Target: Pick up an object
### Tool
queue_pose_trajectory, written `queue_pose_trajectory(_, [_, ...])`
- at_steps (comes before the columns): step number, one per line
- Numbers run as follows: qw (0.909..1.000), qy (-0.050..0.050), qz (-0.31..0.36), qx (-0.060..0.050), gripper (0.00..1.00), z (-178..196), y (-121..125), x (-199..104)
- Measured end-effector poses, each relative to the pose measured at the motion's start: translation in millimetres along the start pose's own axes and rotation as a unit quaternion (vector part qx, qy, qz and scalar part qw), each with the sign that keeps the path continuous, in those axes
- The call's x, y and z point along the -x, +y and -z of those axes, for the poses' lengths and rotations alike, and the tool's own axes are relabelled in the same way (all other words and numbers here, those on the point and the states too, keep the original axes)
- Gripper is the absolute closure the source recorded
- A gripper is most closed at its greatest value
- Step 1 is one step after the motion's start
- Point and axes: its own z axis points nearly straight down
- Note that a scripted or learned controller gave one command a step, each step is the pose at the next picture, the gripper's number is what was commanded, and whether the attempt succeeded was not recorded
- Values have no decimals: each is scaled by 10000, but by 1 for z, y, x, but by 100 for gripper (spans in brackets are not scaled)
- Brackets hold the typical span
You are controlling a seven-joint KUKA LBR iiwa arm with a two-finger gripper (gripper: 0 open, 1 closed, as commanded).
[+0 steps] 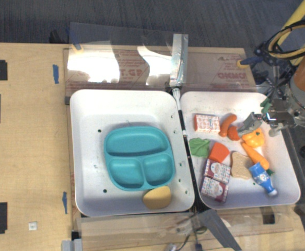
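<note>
The carrot (pixel 256 146) lay in the right bin (pixel 291 192), just near of the gripper (pixel 259 121), which hung at the bin's far right side, beside a red piece (pixel 229 125). You could not tell from above whether the jaws were spread or pressed together. It looked like light, hard toy plastic, smooth and likely to slip, so you would have gripped across its thick upper end

Glossy white plastic bins (pixel 84 140) on a matt wooden bench (pixel 27 156).
</note>
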Motion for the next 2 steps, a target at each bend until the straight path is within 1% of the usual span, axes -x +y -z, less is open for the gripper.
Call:
queue_pose_trajectory(1, [9998, 5, -202, -29, 0, -145, 13, 34])
queue_pose_trajectory(2, [9998, 1, -206, 13, 100, -132, 16, 34])
